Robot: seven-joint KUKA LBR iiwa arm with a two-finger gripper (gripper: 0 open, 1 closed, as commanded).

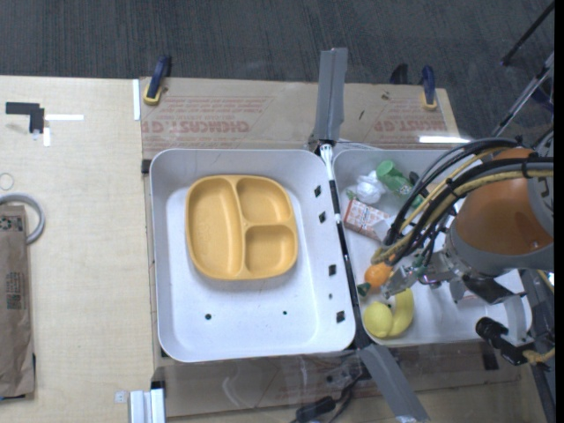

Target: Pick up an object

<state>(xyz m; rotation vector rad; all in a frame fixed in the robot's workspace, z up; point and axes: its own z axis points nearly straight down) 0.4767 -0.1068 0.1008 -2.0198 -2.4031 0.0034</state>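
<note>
**Op:** As far as I can see from the overhead feed, the arm [498, 218] is over the right bin [441, 329], wrist low at its near-left area. Gripper [401, 280] sits just right of the orange fruit [377, 274], just beyond the yellow fruit [389, 315].

**Eng:** Jaws?

**Op:** Can't tell. Cables and wrist body cover them from this angle. I see nothing clamped between them, so I won't call a grasp.

**Eng:** Where are the candidates?

**Op:** All in the right bin. Orange fruit against the left wall, mid-depth. Yellow fruit, lemon-like with what looks like a banana piece against it, in the near-left corner, just nearer than the orange one. Red-and-white packet [366, 217] farther back, lying flat and skewed. Green item [392, 176] and a crumpled white thing [368, 188] at the far end, touching or nearly so.

**Eng:** Left bin?

**Op:** Left bin [176, 315] holds one yellow divided plate [240, 227], three compartments, sitting flat toward the far-centre. Well apart from the arm.

**Eng:** Surroundings?

**Op:** Cardboard sheet [229, 117] behind the bins, held by two blue-and-yellow clamps [158, 79]. Brown paper bag [15, 298] at the far left edge of the bench.
</note>
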